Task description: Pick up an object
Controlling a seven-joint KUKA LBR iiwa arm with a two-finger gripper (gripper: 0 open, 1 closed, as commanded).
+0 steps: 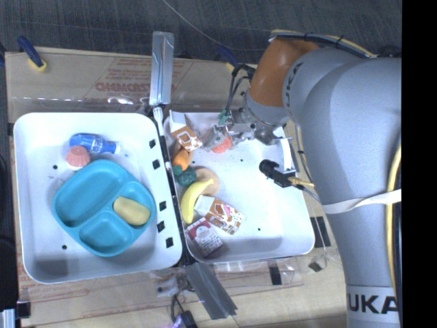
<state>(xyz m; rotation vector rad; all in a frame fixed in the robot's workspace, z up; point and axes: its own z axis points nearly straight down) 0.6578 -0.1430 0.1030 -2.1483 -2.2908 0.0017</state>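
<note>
Taking the banana (190, 200) as the marker: it lies in the right bin (273, 217), close to the wall that this bin shares with the left bin (27, 183), on the brown worktop (68, 74).

Up the view from the banana and a little to its right, the tool (229, 130) hangs low over the far part of the right bin, at the end of the grey arm (328, 135). The view does not show whether it is open or closed, nor that it grips anything. A small red object (220, 145) lies on the bin floor just beside the tool, well apart from the banana.

Touching the banana's upper end is a tan round piece (207, 178), with a teal piece (186, 177) just beside it. Farther up from the banana sit an orange piece (181, 160) and then a small printed carton (186, 139), both close to the shared wall. Just below and right of the banana lies a red-and-white packet (224, 217); a second packet (203, 238) lies below the banana, near the bin's front corner.

Left of the banana, across the shared wall, a blue divided plate (102, 207) holds a yellow rounded piece (132, 210) in the compartment nearest the banana. Up and left from the banana, beyond the plate, lie a blue bottle (92, 143) and a pink shell-shaped piece (78, 157), near each other.
</note>
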